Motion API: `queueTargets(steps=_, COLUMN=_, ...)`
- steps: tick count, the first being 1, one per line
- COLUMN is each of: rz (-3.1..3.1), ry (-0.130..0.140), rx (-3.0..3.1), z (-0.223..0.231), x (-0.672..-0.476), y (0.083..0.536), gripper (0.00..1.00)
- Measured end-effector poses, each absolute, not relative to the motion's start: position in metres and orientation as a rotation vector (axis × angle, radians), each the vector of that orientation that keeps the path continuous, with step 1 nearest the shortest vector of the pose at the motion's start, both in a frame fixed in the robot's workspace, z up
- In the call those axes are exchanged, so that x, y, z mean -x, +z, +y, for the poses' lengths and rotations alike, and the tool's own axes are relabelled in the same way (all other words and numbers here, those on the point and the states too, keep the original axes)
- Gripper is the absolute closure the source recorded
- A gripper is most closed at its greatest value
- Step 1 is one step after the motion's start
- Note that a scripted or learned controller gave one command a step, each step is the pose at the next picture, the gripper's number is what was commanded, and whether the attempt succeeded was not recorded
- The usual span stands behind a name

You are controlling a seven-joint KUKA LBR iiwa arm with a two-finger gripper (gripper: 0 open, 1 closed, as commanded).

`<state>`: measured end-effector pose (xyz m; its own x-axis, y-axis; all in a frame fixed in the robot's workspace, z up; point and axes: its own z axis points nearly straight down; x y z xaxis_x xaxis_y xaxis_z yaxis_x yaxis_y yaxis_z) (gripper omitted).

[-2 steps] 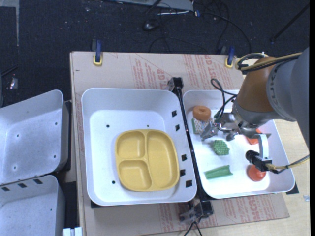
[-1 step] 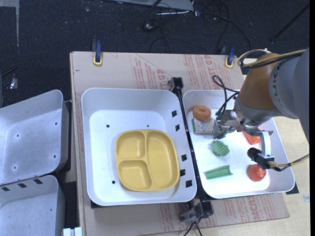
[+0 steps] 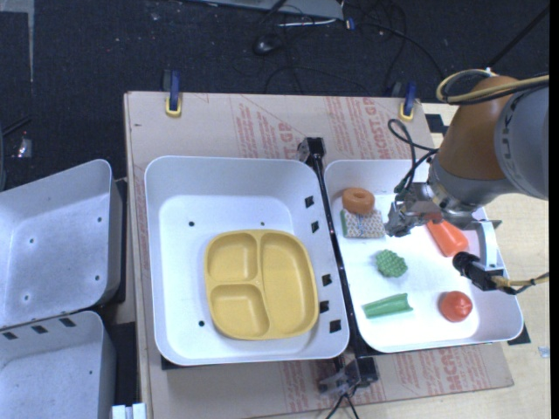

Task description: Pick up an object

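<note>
gripper low in right bin | finger state: I cannot tell | nearest: patterned sponge, I judge light, soft | pinch across its short sides

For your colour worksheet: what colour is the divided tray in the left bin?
Yellow: the divided tray shows best in the camera view.
</note>
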<state>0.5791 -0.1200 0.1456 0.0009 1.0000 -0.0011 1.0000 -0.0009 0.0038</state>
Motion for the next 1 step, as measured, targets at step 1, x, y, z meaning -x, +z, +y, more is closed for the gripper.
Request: queueTargets(steps=1, rz=2.220, ry=0.003, rx=-2.218, z=-0.1201, x=-0.5739, y=0.1902, gripper=1.00)
